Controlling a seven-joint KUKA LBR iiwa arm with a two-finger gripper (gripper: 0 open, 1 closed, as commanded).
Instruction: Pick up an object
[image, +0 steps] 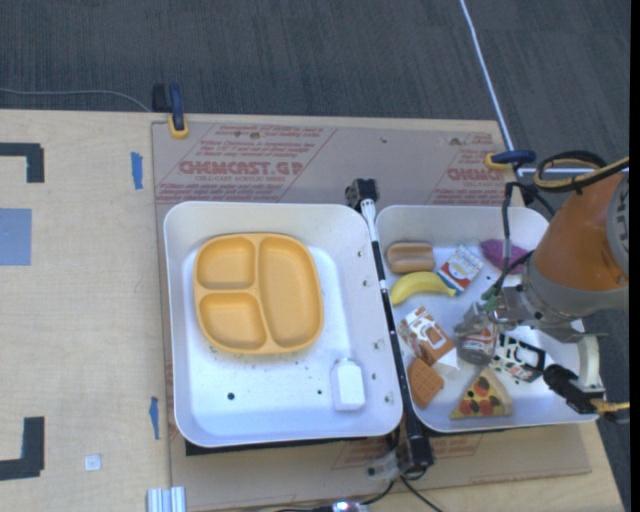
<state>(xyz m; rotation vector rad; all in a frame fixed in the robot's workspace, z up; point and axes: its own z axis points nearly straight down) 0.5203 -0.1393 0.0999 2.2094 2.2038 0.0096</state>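
I see two shallow white plastic bins with rounded corners sitting side by side on a sheet of printed cardboard (300, 160), which lies on a pale wooden bench (70, 330). The left bin (185, 400) holds a smooth orange plate (258, 293) with three compartments, two small ones on the left and one long one on the right. A small white rounded block (348, 384) lies near that bin's lower right corner, well apart from the plate.

The right bin (440, 418) is crowded with small toy food pieces. Near its upper left I see a glossy brown hot dog bun (409, 255), and just below it a curved yellow banana (421, 287). A flat white packet with red print (461, 266) lies to the right of the bun, and a purple piece (494, 250) beyond that. Lower down sit a boxy red and white carton (425, 334), a grid-textured brown waffle (425, 382) and a triangular pizza slice (483, 397) with dark spots.

The arm (585, 255), its band smooth and orange, reaches in from the right. Its gripper (480, 328) is down in the right bin, among the pieces between the banana and the pizza slice. I cannot tell how it is set, nor whether anything is in it.
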